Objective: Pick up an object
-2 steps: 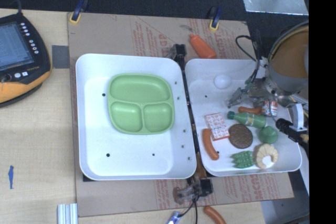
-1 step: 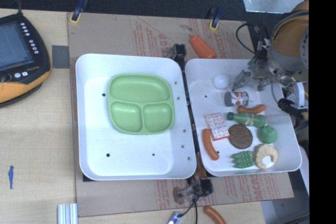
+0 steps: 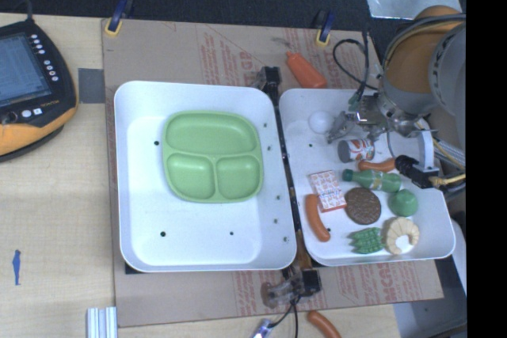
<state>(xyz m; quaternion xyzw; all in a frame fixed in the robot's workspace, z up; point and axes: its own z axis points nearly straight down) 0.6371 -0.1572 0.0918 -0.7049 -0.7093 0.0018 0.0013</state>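
— Where is the gripper [image 3: 354,125]?
— Camera view: low in the right bin [image 3: 305,170], over a small can [image 3: 358,148] beside a white ball [image 3: 319,121].
— Grasping?
— Its state cannot be told

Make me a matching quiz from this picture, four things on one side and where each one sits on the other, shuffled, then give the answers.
Things:
1. green divided plate
2. round brown cookie
3. orange carrot
4. handheld control pendant

Places:
A. on the cardboard, outside the bins, just beyond the right bin's far edge
B. in the left bin
C. on the bench at the view's far left
D. in the right bin, among the toy foods

Pairs: 1-B, 2-D, 3-A, 4-C
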